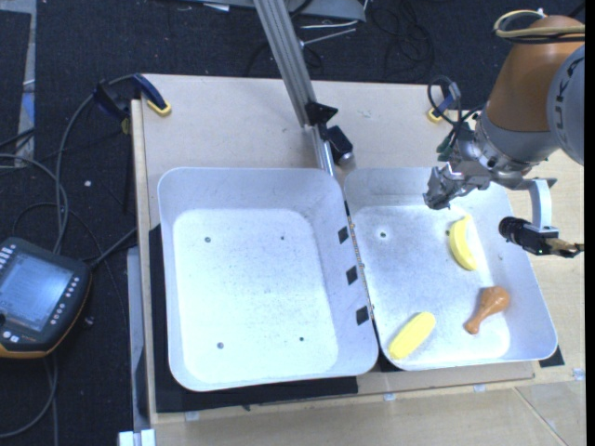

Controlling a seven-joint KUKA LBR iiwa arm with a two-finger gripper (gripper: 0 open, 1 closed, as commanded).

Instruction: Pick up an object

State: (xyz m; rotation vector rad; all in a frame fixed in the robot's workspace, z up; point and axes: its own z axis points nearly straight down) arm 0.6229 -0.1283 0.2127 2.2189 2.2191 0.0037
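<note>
Three objects lie in the right bin (400,249). A yellow banana-like piece (462,244) rests near its right side. A yellow oblong piece (411,334) lies near the front edge. An orange-brown drumstick-shaped toy (487,308) sits at the front right. My gripper (441,196) hangs over the back of the right bin, just up and left of the banana-like piece, with nothing seen between its fingers.
The left bin (186,203) sits beside the right one, joined along a central ridge with black clips (353,272). A slanted metal pole (293,63) rises from behind the bins. A teach pendant (33,291) lies off the bench at left.
</note>
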